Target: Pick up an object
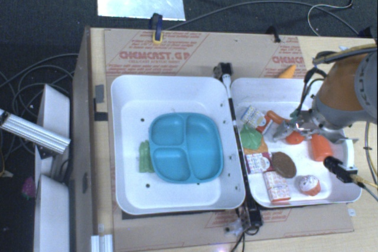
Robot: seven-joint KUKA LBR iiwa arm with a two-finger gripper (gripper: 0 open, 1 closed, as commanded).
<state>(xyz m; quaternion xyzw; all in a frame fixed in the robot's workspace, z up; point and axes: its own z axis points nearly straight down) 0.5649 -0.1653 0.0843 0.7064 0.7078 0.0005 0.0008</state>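
Objects for picking lie crowded in the right bin [295, 87]: an orange-red piece [293, 138] sits right at the pincer [297, 127], touching or just under its tip, though whether it is between the fingers cannot be told, nor whether the pincer is open or closed. Just right of it lies a larger orange object [321, 147]. To the left are a slim orange-red item [273, 118], a small printed packet [253, 115] and a green object [251, 138]. Nearer the front edge sit a brown oval object [284, 164], a red-and-white carton [276, 186] with print too small to read, and a round white-and-red object [309, 185].

The left bin [171, 87] holds a blue divided plate [186, 147] with a green item [144, 157] beside its left edge. Cardboard on the table [177, 47] behind the bins bears red lettering, "CHEMCAST GP", partly blurred.
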